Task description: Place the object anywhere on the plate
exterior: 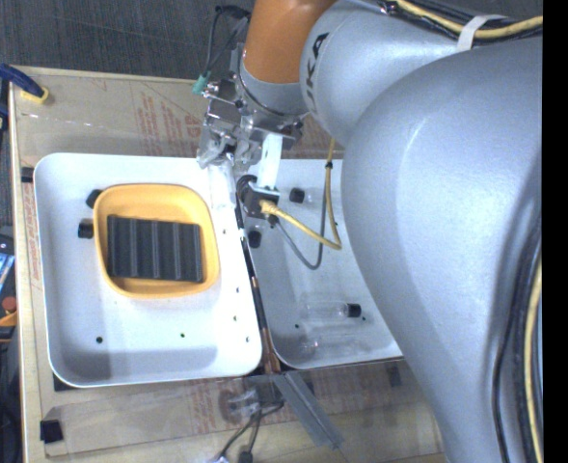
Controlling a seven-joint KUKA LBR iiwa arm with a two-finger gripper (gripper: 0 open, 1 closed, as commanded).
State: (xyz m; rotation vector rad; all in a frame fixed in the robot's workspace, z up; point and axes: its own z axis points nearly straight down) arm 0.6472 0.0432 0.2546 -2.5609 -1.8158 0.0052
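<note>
We see the pincer point(228, 152) hanging over the top edge of the seam between the two white bins, and we cannot tell how it stands or whether it grips anything. The yellow plate point(155, 236) with its dark ridged centre lies in the left bin point(129, 355), at about seven o'clock from the pincer. We judge the sound move is to travel toward seven o'clock, stop over the ridged middle, and lower before letting go; which thing is the object we cannot make out.
</note>
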